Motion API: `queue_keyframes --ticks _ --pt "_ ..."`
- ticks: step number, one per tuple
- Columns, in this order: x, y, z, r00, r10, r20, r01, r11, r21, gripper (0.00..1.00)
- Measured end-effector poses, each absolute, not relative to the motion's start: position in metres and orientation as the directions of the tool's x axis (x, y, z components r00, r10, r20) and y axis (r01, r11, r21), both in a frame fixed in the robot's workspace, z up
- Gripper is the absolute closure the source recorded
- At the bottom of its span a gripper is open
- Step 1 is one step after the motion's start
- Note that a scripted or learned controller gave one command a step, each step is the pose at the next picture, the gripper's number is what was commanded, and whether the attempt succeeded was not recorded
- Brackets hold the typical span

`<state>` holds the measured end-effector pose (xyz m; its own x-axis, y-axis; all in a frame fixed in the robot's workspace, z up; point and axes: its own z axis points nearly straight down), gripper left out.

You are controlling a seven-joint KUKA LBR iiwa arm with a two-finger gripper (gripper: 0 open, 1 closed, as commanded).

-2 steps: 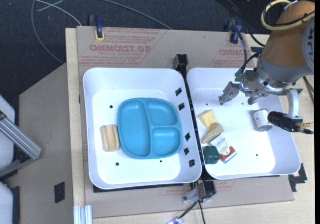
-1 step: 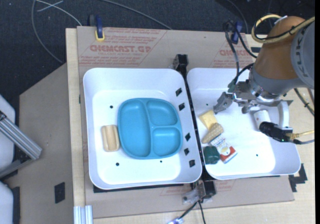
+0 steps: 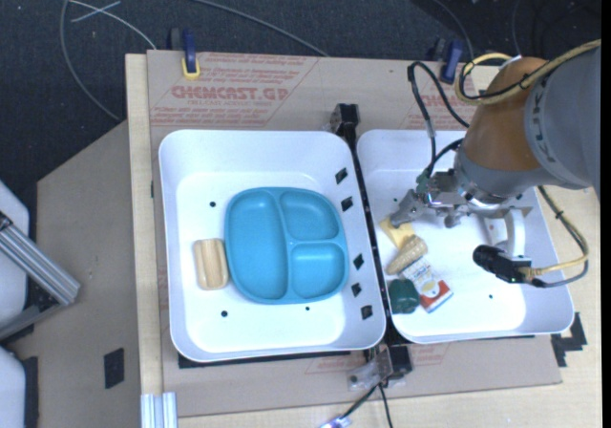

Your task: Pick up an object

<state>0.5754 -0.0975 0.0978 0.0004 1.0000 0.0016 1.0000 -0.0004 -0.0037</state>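
Hovering over the right white plastic bin (image 3: 544,316), my gripper (image 3: 412,209) hangs at twelve o'clock of a small, pale-yellow, corn-shaped toy (image 3: 408,252), light and probably slick; best pinched across its middle. Finger spread: I cannot tell.

Arm (image 3: 563,120) cut off at right edge — pincer (image 3: 420,209) fingertips too small to read, grasp unclear
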Motion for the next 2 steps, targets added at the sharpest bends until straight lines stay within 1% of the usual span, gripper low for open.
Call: queue_keyframes --ticks 1,2 --pt "0.579 -0.097 0.09 0.0 1.0 0.002 1.0 0.0 0.004 0.0" --pt "0.58 -0.097 0.102 0.0 1.0 0.003 1.0 0.0 0.009 1.0"
